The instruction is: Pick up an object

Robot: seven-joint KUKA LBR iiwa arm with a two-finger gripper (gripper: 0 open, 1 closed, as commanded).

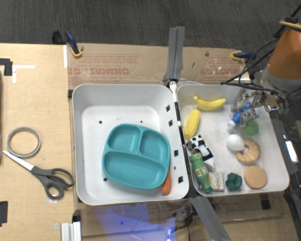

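1. We saw the left bin (85, 134) holding a teal divided plate (136, 156), with an orange carrot (166, 186) at its lower right edge.
2. The right bin (278, 144) held a banana (209, 103), corn cob (191, 123), white egg (235, 142), croissant (249, 152), round cookie (255, 177) and green bottle (199, 172).
3. The gripper (246, 109) hung over that bin's upper right, just above a green object (250, 128); we could not tell its grip state.

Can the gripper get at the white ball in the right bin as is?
Probably yes. The white ball lies uncovered, just below the gripper, with clear bin floor on its left; only the croissant crowds its right side.
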